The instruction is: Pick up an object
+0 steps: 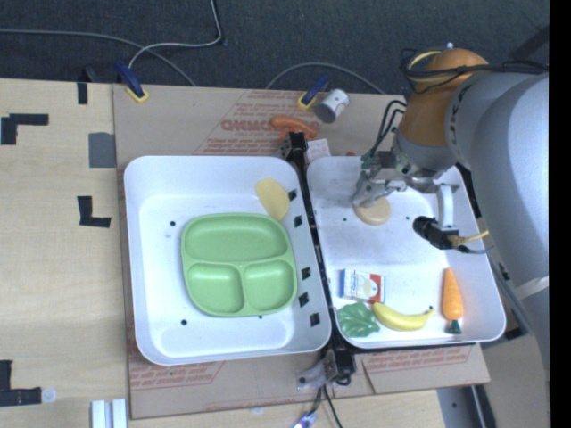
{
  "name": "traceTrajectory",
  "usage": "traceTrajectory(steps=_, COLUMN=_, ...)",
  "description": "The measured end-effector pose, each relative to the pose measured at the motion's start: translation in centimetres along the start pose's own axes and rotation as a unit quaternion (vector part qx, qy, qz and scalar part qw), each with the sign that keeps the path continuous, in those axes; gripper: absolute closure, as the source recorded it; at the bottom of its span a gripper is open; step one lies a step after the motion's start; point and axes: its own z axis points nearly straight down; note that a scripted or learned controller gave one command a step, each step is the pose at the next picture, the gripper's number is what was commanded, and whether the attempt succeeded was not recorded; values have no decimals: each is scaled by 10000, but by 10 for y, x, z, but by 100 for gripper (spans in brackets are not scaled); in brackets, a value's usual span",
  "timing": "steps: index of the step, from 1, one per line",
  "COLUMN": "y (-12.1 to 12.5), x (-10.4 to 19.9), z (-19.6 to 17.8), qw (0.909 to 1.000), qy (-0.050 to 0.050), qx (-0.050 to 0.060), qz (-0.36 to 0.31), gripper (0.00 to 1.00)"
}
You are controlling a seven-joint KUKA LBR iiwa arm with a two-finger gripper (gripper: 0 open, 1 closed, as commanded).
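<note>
My gripper [372, 192] hangs low over the back of the right bin [406, 266], near the divider between the bins. Right under its tip, partly covered by it, lies a round tan piece like a biscuit [375, 213]. I cannot see whether the gripper touches it. Along the front of the same bin lie a small red, white and blue carton [361, 285], a green leafy item [357, 318], a banana [401, 316] and a carrot [452, 296].
The left bin [152, 239] holds a green divided plate [239, 264] and a pale yellow lump [273, 198] at its back right. Behind the bins, an orange item [294, 125] and a grey cylinder [332, 105] lie on the cardboard.
</note>
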Motion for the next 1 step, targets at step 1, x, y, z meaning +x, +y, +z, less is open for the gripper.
traceTrajectory(steps=1, y=-21, x=-49, z=9, qw=10000, qy=-2, qx=-10, qz=1, gripper=100)
